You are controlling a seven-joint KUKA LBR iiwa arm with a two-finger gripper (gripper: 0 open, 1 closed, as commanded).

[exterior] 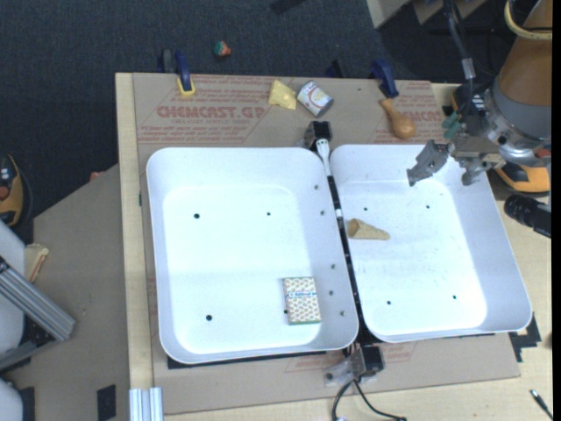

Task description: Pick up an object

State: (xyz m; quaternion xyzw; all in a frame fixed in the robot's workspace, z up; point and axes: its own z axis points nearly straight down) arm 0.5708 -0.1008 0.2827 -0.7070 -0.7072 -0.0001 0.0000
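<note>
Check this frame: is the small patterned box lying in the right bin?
No, the patterned box lies in the left bin, near its front right corner.

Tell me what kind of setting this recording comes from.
Probably a robotics lab grasping bench: two shallow white plastic bins sit side by side on a brown cardboard-covered board held by blue clamps, with a grey two-finger gripper reaching over the right bin.

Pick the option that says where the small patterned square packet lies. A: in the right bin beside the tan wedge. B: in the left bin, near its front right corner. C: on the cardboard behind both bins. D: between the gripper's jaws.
B: the patterned packet lies flat on the floor of the left bin, near its front right corner, while the tan wedge lies alone in the right bin.
</note>
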